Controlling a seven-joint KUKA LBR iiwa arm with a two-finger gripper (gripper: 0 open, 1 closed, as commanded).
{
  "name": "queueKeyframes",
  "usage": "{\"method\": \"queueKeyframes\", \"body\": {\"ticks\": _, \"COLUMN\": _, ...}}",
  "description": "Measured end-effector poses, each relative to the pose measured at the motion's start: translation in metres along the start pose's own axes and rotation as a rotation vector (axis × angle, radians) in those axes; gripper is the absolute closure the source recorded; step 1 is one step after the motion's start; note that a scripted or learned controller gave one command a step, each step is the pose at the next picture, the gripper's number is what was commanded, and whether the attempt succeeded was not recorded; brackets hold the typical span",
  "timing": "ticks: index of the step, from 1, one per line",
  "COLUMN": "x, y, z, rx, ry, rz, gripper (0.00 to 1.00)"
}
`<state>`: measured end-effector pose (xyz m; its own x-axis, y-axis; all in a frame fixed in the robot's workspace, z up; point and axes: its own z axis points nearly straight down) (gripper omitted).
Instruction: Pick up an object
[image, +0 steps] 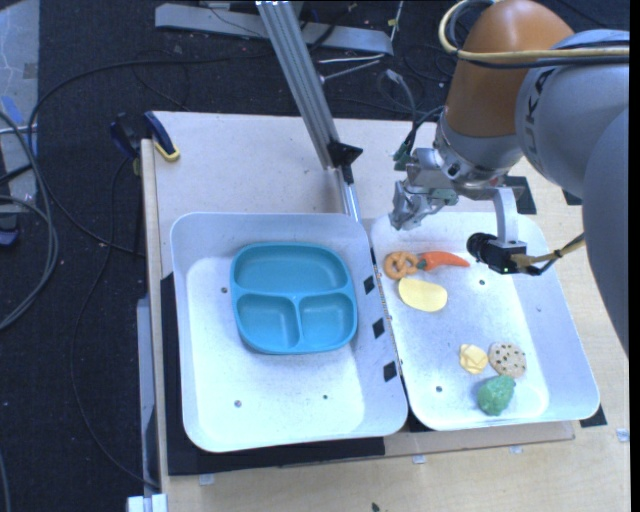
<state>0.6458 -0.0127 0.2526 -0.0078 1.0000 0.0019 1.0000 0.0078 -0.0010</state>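
Pretzel (401, 264) is the nearest pick candidate: it lies in the right bin (560, 330) at about 11 o'clock of the bin floor, touching the carrot (443, 260) on its 3 o'clock side, with the yellow slice (423, 295) just beside at 5 o'clock. Camera view: hand (410, 213) hangs above the bin's 11 o'clock corner, just at 12 o'clock of the pretzel, nothing between the fingers; open or closed, cannot tell from this angle. To do the step well: drop straight down, centre on one item, and keep clear of the bin wall and the neighbours so a single piece gets pinched. Count: right bin holds 1 pretzel, 1 carrot, 1 yellow slice, 1 small yellow piece (473, 358), 1 cookie (507, 359), 1 green broccoli-like piece (495, 394). Left bin (200, 370) holds 1 blue divided tray (294, 298). 2 bins on the tabletop (250, 160).
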Motion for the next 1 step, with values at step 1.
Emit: {"method": "queueKeyframes", "body": {"ticks": 1, "x": 0.0443, "y": 0.0047, "z": 0.0051, "rx": -0.002, "ry": -0.001, "rz": 0.0, "gripper": 1.0}}
